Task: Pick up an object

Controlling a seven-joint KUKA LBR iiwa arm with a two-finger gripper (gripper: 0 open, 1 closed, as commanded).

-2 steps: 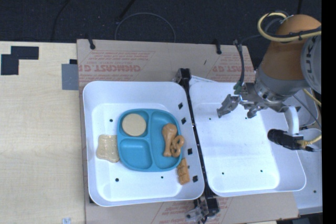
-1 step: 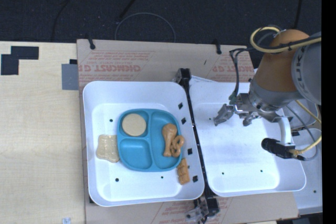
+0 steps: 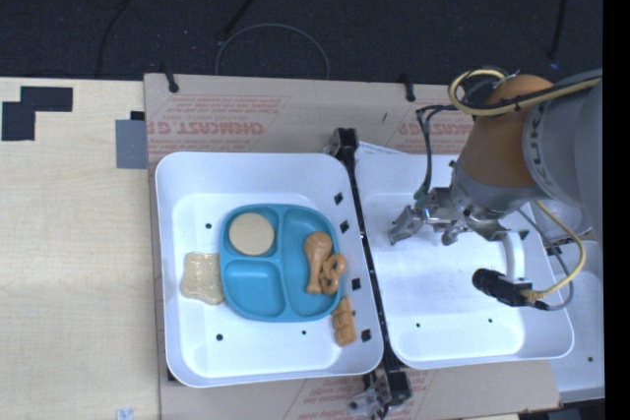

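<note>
Tan pretzel [image 3: 324, 263] lies in blue tray [image 3: 258, 295]

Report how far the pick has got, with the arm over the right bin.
Done: nothing looks picked. The gripper hangs over the right bin with no object seen between its fingers. In hand: nothing. Left: the whole pick. The candidates lie in the left bin: the blue tray with a round cookie and a pretzel-like piece, plus a pale piece beside it.
</note>
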